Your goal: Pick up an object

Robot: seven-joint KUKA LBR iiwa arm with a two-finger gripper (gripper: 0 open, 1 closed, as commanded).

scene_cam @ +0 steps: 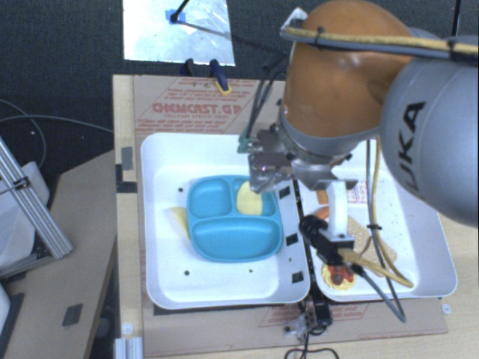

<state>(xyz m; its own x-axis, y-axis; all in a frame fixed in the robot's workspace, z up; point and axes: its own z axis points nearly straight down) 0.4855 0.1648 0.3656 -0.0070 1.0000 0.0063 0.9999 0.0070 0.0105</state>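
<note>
Reaching in from the right, one grey arm overhangs two white bins. One blue divided tray lies just below-left of the gripper. One yellow object sits directly beneath it in the tray's upper-right compartment. Finger state: cannot tell.

Glossy blue plastic tray

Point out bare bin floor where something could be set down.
Left bin: a bare strip along the near wall, below the blue tray, and the far-left corner. Right bin: crowded with the arm and cables; the tool hangs above the tray.
</note>
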